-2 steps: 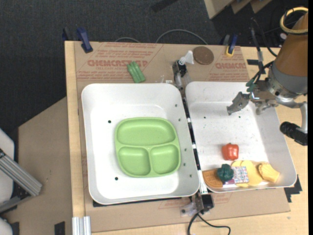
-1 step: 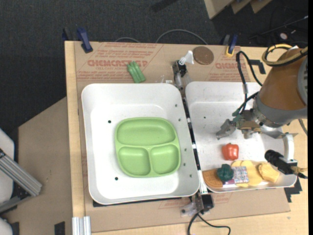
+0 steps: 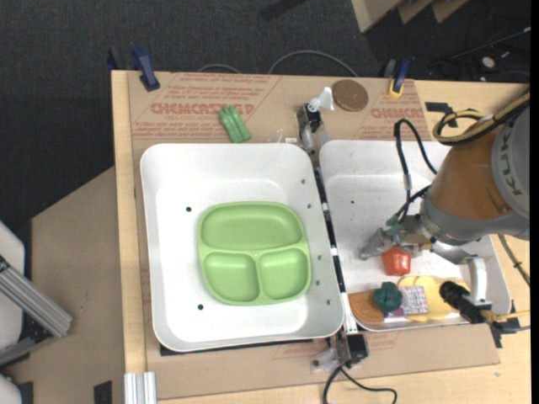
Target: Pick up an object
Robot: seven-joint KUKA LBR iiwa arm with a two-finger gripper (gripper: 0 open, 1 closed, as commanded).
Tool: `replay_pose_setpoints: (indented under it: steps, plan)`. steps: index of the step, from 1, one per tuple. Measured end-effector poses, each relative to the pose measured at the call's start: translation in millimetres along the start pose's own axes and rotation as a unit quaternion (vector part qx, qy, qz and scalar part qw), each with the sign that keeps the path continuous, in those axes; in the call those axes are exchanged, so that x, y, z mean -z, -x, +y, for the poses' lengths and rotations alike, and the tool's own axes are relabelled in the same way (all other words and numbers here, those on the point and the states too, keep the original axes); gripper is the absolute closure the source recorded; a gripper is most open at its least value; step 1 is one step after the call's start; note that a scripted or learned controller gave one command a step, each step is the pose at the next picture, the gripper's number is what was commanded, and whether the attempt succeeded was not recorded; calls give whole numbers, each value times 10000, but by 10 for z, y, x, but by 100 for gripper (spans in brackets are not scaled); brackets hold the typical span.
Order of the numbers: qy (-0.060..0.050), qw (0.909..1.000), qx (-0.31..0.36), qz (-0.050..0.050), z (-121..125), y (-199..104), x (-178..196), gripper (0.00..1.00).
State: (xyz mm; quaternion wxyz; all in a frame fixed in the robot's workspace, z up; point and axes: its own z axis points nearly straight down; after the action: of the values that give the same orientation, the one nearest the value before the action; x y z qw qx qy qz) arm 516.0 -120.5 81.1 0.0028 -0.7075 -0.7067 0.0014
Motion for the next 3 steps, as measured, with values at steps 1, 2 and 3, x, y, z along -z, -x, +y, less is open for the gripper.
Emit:
replay_pose_setpoints:
  steps: [1,2,3]
  plan:
    - [50,10000,-2,-13,26,3,147,100]
    - [43,10000,-1,-12,22,3,139,0]
    - [1,10000,5,6,-308,-232,23,0]
